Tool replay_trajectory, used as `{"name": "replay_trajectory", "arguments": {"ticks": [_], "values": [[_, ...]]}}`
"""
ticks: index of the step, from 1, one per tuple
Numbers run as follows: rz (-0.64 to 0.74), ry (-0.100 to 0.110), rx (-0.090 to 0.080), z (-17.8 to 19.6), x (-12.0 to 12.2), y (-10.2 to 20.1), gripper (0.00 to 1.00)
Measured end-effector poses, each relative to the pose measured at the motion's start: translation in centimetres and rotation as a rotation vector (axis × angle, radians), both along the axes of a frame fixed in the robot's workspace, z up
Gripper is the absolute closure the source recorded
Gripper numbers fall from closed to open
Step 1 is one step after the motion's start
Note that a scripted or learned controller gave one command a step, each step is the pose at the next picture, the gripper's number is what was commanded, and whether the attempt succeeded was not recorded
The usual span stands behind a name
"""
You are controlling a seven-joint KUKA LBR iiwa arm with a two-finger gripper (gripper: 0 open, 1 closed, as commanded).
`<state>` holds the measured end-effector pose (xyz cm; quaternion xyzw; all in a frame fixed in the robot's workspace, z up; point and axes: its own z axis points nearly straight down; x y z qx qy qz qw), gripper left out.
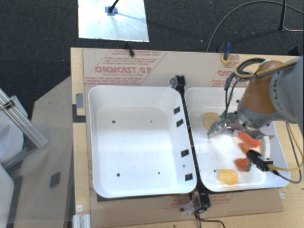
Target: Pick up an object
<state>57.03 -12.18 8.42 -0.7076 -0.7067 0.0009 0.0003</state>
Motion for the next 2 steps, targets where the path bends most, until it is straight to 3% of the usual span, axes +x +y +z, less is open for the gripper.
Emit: {"name": "replay_trajectory", "arguments": {"ticks": [1,2], "values": [[0.009,-0.010,0.001,0.2,6.8,2.1,0.00],[0.006,-0.003,0.001,0.0,5.7,3.0,0.00]]}}
